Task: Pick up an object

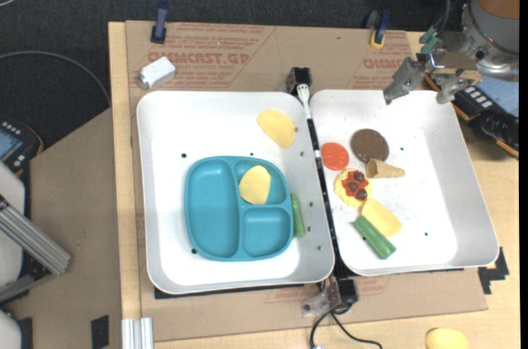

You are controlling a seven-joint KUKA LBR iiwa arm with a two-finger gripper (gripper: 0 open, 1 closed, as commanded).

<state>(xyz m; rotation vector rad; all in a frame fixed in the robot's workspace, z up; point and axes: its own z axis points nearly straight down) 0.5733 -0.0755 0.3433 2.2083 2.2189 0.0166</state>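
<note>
**benchwatcher:** Two white bins side by side on the bench, so going biggest first. The left bin [157,174] carries a teal divided tray [214,215] toward its near edge, with a pale yellow chip-shaped piece [255,185] sitting in the tray's upper right compartment. Another yellow piece [276,127] lies on the bin floor near the far right corner, and a thin green stick [297,215] rests just beside the tray's right edge. The right bin [445,199] has all its toys clustered along its left side: brown round cookie [369,144], red disc [334,156], a cone-shaped bit [384,169] touching the cookie's near edge, a little pizza slice [353,186], then a yellow block [381,217] and green block [374,238] closer to the near edge.

**gripfan:** So has it grabbed anything yet?

**benchwatcher:** Nope, I'd say the pick hasn't really started. The gripper [422,83] hangs over the right bin's far edge, well apart from the toy cluster. Fingers look spread, one [399,85] angled out left and the other on the right, nothing between them and touching nothing.

**gripfan:** So everything's left to do?

**benchwatcher:** Pretty much: choose a toy, travel over it, descend, close, lift. The cookie is my guess for nearest target.
</note>
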